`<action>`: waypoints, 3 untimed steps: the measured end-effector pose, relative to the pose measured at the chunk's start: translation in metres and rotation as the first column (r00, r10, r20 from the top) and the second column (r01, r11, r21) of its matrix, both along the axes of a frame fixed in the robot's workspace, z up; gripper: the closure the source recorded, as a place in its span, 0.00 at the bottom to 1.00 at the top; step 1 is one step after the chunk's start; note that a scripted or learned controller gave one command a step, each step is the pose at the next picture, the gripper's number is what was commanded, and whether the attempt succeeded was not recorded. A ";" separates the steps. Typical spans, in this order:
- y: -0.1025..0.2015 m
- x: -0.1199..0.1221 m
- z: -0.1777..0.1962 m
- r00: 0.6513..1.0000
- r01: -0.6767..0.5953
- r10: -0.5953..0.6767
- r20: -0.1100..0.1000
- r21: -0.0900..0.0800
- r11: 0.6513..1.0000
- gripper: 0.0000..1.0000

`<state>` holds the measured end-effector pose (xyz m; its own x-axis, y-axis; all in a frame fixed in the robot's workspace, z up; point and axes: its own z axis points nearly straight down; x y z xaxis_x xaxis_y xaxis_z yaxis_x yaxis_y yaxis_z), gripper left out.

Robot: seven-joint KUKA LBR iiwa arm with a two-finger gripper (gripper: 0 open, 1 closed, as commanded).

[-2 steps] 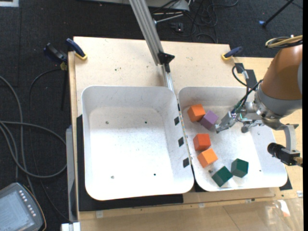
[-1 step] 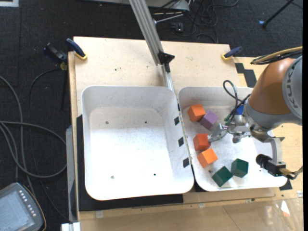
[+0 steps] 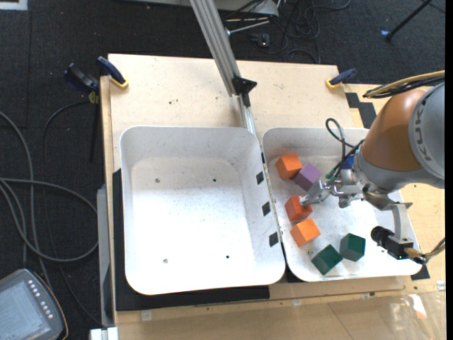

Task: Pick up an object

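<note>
1. The gripper [image 3: 309, 198] hangs low in the right bin [image 3: 396, 269], reaching in from the arm [image 3: 403, 142] on its right.
2. Whether its jaws are wide, narrow or gripping cannot be told at this size.
3. A red block [image 3: 294, 208] sits right at the fingertips, seemingly touching them.
4. A purple block [image 3: 308, 176] lies just above the gripper, an orange block [image 3: 288, 166] beyond it.
5. Another orange block [image 3: 306, 231] lies just below.
6. Two green blocks [image 3: 327, 258] [image 3: 352, 246] sit further below, towards the bin's near rim.
</note>
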<state>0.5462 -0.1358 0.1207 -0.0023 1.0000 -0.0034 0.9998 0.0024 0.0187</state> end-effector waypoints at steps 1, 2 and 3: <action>0.001 0.001 0.008 1.000 0.002 -0.002 0.001 0.002 1.000 1.00; 0.005 0.012 0.061 1.000 -0.001 0.001 -0.013 0.002 1.000 1.00; 0.005 0.014 0.114 1.000 -0.001 0.001 -0.012 0.001 1.000 1.00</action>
<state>0.5601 -0.1308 0.2350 -0.0032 1.0000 -0.0021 1.0000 0.0032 0.0069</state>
